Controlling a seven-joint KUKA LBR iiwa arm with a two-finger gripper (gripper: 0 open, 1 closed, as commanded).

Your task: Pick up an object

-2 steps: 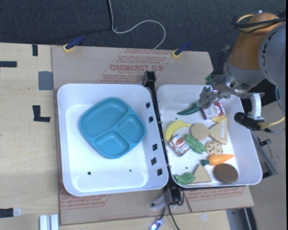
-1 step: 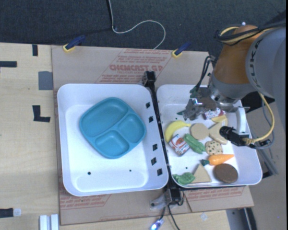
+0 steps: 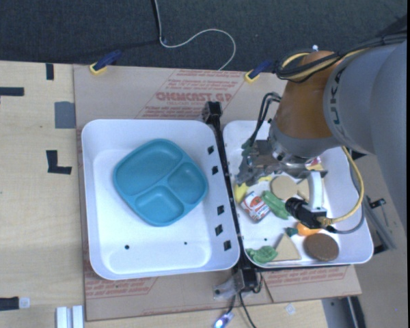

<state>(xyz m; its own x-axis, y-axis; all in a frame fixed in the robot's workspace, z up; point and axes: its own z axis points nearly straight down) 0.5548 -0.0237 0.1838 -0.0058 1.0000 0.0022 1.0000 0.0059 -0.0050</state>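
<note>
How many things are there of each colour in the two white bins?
Blue: 1, the divided plate in the left bin.
Green: 2, one piece mid-bin and one at the front of the right bin.
Red and white: 1, a small can.
Brown: 1, a round disc.
Total: 5 that I can tell apart; more lie half hidden under the arm.

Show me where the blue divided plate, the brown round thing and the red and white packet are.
blue divided plate (image 3: 160, 181), camera view, on the ridge between its compartments.
brown round thing (image 3: 321, 247), camera view, middle of its top face.
red and white packet (image 3: 255, 207), camera view, middle of its upper side.
</note>
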